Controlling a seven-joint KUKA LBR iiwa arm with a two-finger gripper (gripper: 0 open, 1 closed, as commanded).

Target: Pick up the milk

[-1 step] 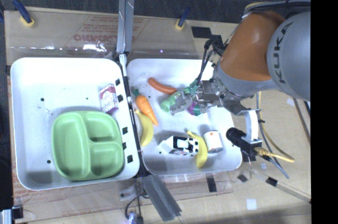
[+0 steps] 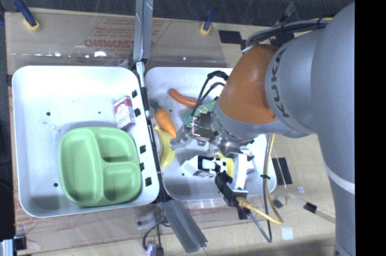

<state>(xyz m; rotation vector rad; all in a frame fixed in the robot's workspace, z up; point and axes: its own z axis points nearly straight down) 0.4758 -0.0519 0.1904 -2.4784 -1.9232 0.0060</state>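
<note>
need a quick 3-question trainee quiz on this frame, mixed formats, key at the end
1. Multiple choice: what lies in the same bin as the green divided tray, next to it?
A. a small red-and-white carton
B. a mug
C. an apple

2. True or false: the carrot and the banana lie in the same bin.

3. Fill in: the arm reaches in over the bin on the view's ___ side.

Key: 1 A; 2 true; 3 right, the right bin.
</note>
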